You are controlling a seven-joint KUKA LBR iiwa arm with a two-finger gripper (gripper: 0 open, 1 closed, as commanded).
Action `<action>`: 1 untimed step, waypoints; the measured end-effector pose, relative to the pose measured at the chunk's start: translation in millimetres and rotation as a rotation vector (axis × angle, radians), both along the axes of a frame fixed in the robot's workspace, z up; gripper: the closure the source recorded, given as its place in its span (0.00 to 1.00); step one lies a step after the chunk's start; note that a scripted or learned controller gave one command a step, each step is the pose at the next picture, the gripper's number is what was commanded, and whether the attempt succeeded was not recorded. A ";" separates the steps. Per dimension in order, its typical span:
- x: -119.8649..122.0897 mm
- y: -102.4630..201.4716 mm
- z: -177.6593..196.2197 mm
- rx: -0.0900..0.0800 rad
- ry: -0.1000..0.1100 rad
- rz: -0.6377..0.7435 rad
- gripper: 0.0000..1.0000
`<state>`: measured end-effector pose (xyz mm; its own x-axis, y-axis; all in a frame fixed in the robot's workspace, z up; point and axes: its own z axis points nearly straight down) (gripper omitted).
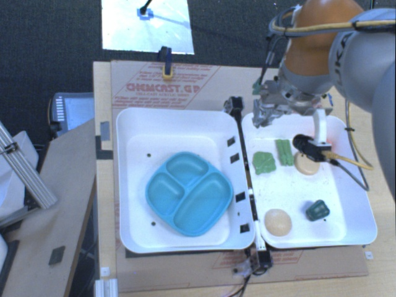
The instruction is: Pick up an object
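Because the tan round piece (278, 221) and the dark green lump (317, 210) lie nearest the camera, well below the gripper (265, 113), they look small, light and rigid. Closer beneath the jaws sit the green leafy piece (264, 163) and a ribbed green bar (284, 152), best pinched across its narrow sides. Whether the jaws are parted, I cannot tell.
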<state>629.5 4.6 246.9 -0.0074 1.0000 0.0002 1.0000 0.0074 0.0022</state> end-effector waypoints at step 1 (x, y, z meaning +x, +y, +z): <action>-12.2 61.4 -9.2 0.001 0.002 0.002 1.00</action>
